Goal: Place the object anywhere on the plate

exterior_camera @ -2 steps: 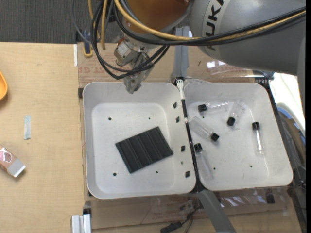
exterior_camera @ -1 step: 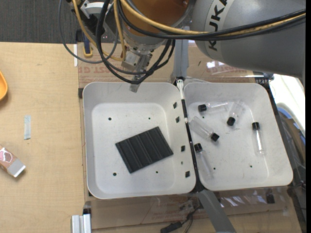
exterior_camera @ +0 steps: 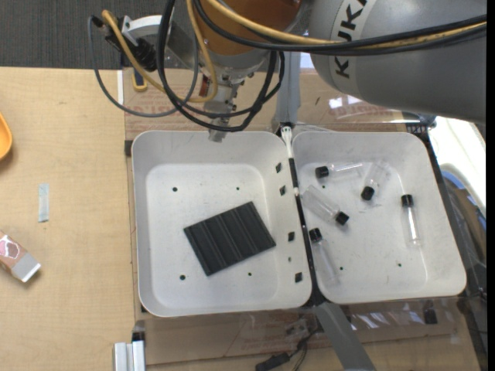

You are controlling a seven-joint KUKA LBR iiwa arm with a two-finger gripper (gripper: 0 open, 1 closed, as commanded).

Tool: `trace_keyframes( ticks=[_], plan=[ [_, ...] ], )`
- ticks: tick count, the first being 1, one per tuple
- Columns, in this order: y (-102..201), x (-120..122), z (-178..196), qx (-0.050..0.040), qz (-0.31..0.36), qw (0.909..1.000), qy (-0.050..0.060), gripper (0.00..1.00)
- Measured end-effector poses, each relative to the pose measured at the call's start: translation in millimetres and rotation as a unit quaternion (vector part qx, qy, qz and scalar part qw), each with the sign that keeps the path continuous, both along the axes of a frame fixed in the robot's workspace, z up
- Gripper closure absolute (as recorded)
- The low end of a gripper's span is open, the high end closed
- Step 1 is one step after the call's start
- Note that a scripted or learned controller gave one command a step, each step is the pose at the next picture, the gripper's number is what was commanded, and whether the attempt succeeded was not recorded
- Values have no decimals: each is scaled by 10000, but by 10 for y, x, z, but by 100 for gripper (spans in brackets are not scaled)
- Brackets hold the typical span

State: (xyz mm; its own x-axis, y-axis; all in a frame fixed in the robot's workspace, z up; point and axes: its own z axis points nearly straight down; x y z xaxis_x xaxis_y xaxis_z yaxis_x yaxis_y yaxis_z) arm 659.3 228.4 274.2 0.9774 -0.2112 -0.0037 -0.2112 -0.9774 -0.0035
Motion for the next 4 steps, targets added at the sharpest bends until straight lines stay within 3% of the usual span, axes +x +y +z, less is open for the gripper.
trace_keyframes(
  ticks=[3,4],
  plan=[
    [-24,14,520,20,-23,10000,9,100],
    [-27,15,517,19,-24,10000,11,0]
  ],
)
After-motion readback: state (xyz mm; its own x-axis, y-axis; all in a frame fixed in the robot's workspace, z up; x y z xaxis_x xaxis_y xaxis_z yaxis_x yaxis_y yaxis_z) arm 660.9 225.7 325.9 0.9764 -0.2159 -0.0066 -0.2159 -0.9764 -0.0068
